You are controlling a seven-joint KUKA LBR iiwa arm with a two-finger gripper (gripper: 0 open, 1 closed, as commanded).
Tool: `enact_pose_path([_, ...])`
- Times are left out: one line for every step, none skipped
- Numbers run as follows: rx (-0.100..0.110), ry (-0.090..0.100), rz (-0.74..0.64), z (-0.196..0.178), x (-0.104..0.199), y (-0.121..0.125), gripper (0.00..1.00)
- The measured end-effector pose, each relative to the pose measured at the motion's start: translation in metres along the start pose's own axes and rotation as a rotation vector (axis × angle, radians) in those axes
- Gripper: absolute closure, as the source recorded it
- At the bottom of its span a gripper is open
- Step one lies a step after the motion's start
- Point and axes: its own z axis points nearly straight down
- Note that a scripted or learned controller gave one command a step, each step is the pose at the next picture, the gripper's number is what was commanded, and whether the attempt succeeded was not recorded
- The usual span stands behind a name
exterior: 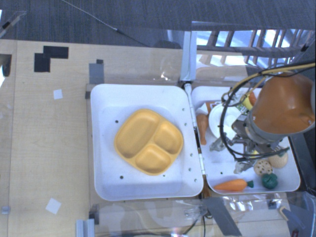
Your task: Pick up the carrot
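My fingers [228, 157], their spread hard to tell from here, should drop over the small orange plastic carrot [230, 185] and close across its narrow width.

- I am seeing an orange carrot [231, 185] with a green tip.
- I am noting a plain yellow divided plate [148, 141].
- Both bins [106, 181] are showing white.
- The arm's band [284, 105] is showing orange.
- A dark green piece [269, 180] is showing beside a speckled cookie [263, 168].

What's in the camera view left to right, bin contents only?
Yellow divided plate in the left bin → carrot at the right bin's near edge → cookie → green broccoli piece.
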Motion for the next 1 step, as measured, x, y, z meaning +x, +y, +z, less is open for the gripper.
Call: enact_pose_path([0.000,0.008,0.156,-0.0830,0.0377,-0.0609,0.00])
